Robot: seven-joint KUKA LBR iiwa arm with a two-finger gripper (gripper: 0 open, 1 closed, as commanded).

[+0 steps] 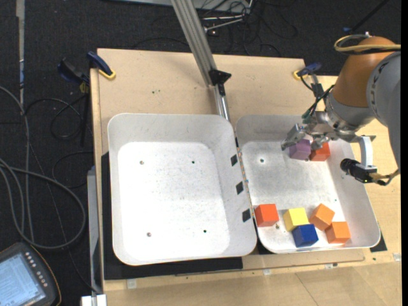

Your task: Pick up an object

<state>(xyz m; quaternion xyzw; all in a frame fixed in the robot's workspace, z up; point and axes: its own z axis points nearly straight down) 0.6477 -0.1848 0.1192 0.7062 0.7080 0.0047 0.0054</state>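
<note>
My gripper [308, 134] hangs low over the far part of the right bin [288, 182], reaching in from the right. Directly below and in front of it lies a purple block [298, 150], with a red-orange block [320, 151] touching its right side. The gripper's body covers the tops of both blocks, so contact with either cannot be judged. Along the bin's near wall sit an orange cube [266, 214], a yellow cube [295, 218], a blue cube [305, 235] and two more orange blocks [323, 215] [338, 232].
The left bin [169, 183] stands beside the right one, joined by black clips at the shared wall. A slanted metal pole [194, 34] crosses the bench's back. Blue clamps [95, 62] hold the bench corners.
</note>
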